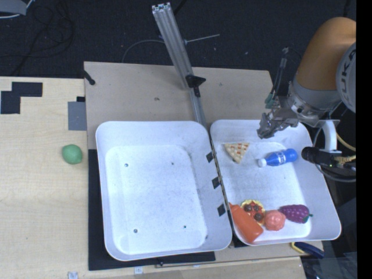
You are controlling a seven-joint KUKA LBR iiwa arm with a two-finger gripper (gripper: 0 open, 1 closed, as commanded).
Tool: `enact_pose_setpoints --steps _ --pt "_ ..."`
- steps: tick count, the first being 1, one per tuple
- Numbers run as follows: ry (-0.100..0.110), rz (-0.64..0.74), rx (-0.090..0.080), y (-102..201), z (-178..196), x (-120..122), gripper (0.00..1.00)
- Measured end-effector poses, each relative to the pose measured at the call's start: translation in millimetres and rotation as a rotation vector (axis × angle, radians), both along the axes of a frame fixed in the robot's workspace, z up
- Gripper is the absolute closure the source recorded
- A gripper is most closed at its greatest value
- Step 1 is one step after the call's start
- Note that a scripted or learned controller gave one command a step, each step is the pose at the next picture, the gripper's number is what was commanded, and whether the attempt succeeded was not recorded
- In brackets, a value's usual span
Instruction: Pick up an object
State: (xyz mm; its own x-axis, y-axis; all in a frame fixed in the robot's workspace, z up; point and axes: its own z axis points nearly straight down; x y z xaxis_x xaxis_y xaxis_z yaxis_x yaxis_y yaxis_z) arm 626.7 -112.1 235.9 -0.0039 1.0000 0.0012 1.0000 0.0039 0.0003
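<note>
**Gripper hangs over the far rim of the right bin, toys lying below**

Nearest the camera, along the near edge of the right bin [325, 228], four toys sit in a row: an orange carrot-like piece [245, 225] at the left, a small round pastry with dark and red dots [252, 207] just behind it, a pink-red fruit [274, 220] touching that group, and a purple bunch of grapes [295, 213] at the right end. The left bin [116, 138] lies beside it, the two meeting along a seam with black clips [216, 182].

Farther back in the right bin, a blue bottle with a white cap [278, 158] lies on its side, cap pointing left. Left of it, a little apart, lies a tan pizza slice [236, 150].

Above and beyond the bottle, the gripper [266, 131] hangs at the far rim of the right bin, tips pointing down and left. Its fingers are dark and bunched together; I cannot tell how far apart they stand, and nothing shows between them. The orange-banded arm [325, 48] rises behind it at the right.

Far left, on the pale bench outside the bins, sits a green ball [72, 154]. A slanted metal rail [177, 51] runs away beyond the bins.
</note>
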Motion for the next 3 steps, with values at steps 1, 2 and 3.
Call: enact_pose_setpoints --steps 1,2,3 --pt "0.000 -0.001 0.000 53 4 14 1.00" --pt "0.000 -0.001 0.000 102 10 24 1.00" --pt "0.002 -0.001 -0.001 158 -3 21 1.00"
